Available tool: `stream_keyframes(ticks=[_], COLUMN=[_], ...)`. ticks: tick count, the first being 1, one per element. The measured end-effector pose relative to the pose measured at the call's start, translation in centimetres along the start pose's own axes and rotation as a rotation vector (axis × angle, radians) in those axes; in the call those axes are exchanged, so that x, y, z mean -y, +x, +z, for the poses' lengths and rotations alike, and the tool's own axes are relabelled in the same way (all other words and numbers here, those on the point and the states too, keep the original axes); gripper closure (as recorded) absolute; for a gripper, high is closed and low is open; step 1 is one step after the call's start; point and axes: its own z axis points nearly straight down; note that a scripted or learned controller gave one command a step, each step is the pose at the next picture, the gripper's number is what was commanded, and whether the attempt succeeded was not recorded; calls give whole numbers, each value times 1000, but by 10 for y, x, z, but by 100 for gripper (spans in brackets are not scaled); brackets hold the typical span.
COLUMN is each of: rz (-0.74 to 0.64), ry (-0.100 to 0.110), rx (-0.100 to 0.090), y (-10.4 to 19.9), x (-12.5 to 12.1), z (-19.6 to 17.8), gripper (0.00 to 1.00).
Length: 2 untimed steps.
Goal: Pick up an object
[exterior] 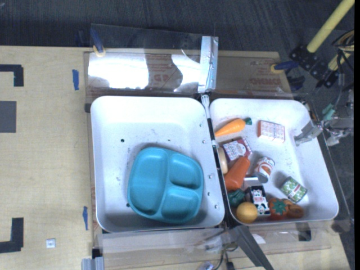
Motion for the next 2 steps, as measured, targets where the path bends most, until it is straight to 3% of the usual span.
stream_keyframes(ticks=[1,2], rz=[-229,4], ry=[-7,-12], rx=[3,-16], y=[25,-20], x=[-1,-28], z=[146,167], gripper=[0,0])
